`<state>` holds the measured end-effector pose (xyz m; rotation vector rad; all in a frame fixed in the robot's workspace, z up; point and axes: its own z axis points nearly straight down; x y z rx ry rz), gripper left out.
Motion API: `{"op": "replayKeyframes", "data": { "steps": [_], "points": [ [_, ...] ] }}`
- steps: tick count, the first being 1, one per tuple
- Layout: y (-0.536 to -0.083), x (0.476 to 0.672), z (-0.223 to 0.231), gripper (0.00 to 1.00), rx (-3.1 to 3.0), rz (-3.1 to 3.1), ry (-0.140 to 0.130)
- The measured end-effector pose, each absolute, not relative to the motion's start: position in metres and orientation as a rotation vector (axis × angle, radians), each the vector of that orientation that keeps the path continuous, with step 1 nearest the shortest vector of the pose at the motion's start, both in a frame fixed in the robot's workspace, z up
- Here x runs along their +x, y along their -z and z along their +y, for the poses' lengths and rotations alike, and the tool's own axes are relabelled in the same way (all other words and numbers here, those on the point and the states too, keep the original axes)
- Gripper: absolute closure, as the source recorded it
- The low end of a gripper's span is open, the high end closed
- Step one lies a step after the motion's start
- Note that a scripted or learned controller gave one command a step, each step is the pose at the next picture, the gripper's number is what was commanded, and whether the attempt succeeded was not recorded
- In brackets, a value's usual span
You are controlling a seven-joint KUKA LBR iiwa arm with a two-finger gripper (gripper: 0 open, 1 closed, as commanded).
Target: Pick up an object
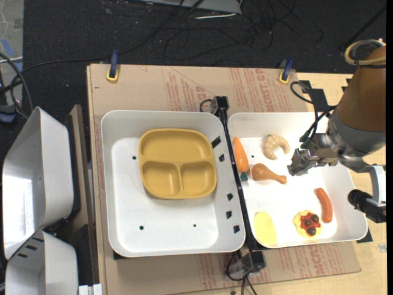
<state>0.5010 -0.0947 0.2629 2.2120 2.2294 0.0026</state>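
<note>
Toy foods (268, 173) in right bin (350, 183)

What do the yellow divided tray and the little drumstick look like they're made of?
The divided tray looks like moulded plastic, matte mustard yellow, with smooth rounded compartment walls and an even colour. The drumstick looks like a toy, probably plastic or rubber: uniform orange-brown, faint sheen, simplified shape. Hard or soft cannot be told from here.
</note>
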Motion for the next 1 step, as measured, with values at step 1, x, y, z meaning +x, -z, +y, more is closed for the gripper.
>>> {"op": "replayKeyframes", "data": {
  "steps": [1],
  "points": [
    [-0.2644, 0.5082, -0.0446, 1.00, 2.214, 2.229, -0.001]
  ]
}}
